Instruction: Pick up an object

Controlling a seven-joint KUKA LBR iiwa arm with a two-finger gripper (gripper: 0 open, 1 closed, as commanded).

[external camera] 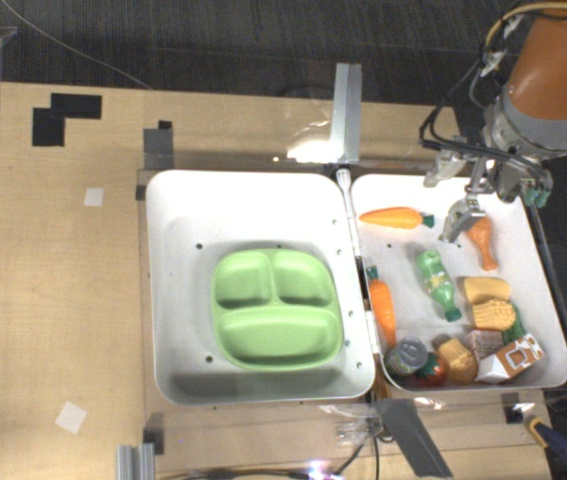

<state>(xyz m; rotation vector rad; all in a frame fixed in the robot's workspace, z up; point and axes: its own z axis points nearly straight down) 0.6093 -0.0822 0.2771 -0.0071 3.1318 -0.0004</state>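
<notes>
1. Gripper [466,208] hangs over the right bin's [553,298] top end, holding nothing; can't tell how wide it is.
2. Left bin [163,268]: just a green tray [275,306].
3. Right bin: carrot [393,218], green bottle [435,283], drumstick [481,242] beside the gripper.
4. Looks like the approach stage; next it needs to drop onto one item and close.
</notes>
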